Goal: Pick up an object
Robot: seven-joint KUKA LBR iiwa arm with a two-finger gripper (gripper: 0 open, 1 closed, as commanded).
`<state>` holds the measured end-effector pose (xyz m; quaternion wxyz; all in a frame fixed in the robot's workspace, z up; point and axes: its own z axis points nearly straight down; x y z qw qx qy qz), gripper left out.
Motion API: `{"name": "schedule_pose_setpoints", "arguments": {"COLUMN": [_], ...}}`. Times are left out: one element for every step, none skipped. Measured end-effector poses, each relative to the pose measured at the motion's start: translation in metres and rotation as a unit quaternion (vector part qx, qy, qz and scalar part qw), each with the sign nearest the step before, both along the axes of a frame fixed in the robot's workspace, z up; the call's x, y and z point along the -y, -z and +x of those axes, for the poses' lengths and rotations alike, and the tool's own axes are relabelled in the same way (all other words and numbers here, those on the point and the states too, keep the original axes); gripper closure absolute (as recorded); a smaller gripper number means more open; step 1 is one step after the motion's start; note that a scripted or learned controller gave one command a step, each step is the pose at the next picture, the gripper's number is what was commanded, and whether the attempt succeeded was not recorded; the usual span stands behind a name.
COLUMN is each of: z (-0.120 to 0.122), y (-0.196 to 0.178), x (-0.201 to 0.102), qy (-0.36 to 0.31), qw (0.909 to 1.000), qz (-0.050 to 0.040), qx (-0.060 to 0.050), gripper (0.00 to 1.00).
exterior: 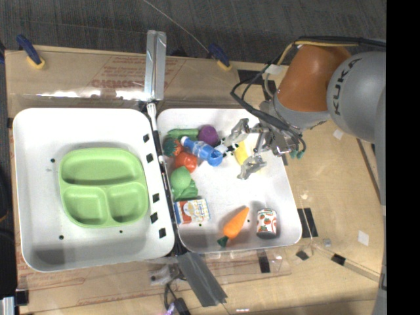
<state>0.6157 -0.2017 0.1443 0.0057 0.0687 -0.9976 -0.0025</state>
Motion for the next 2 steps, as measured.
{"name": "schedule_pose_setpoints", "arguments": {"z": [-0.031,-0.003], "y": [0.032,0.035], "x": [-0.014,-0.013], "qy": [-0.003,-0.014], "qw": [0.9995,0.9997], "qz": [-0.0085,-0.0062], "qx": [0.03,0.019], "gripper": [0.0,0.0]}}
